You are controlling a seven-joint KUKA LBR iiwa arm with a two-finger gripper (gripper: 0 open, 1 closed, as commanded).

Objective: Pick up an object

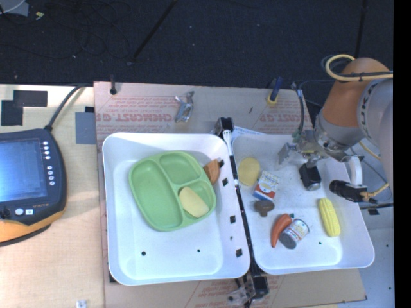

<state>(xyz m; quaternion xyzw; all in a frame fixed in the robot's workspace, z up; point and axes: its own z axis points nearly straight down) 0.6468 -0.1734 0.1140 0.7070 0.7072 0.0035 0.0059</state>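
Dark floor [192,31], wooden bench [70,249], cardboard sheet [148,108]

A grey handheld control pendant with a blue screen [29,175] is lying on the wooden bench at the far left. Black cables [154,24] are trailing across the dark floor beyond a brown cardboard sheet [148,111] that is sitting under the bins.

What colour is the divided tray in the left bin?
Light green divided tray, clearest in the camera view.

Robotics lab: teach pendant [29,175], cables, cardboard-topped bench [212,104] with bins
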